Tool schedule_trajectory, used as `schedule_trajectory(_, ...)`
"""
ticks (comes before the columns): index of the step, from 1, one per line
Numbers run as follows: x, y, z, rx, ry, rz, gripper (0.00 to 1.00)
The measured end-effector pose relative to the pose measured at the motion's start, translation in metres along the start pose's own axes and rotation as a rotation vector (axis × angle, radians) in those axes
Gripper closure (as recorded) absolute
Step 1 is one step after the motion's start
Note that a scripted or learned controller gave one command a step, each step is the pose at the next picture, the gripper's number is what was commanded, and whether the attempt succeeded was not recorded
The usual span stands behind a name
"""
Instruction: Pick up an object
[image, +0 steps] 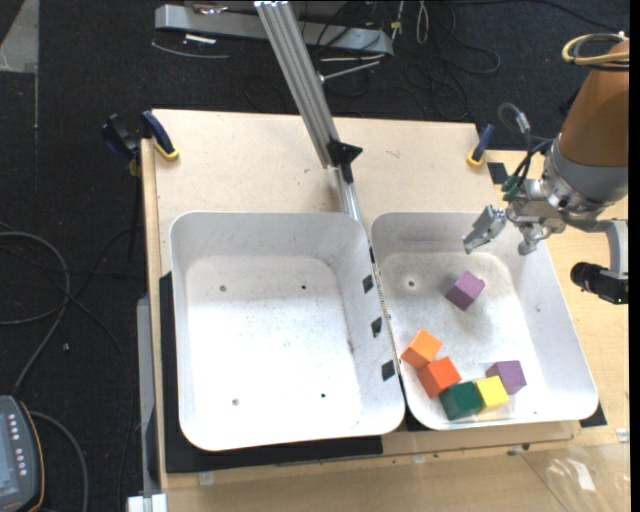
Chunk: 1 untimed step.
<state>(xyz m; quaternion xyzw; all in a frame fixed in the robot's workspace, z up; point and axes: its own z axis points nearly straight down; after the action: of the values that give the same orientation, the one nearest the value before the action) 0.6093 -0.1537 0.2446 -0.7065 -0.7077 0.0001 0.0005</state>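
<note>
Pincer (505, 232) poised over the far rim of the right bin (560, 330), fingers spread apart, gripping nothing. Nearest candidate: lone purple cube (465, 289), tilted, on the bin floor just below the pincer, well apart from the rest. Cluster near the front wall: orange cube (423, 347), red cube (439, 374), green cube (461, 400), yellow cube (491, 391), second purple cube (510, 374), mostly touching. Risks judged: glancing contact on the tilted cube, knocking it aside; descent too close to the sloped wall; in the cluster, fingers blocked by neighbours. Left bin (200, 250) not involved.
</note>
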Motion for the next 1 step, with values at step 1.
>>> schedule_trajectory(1,0.0004,0.0008,-0.0104,-0.002,-0.001,-0.003,1.00)
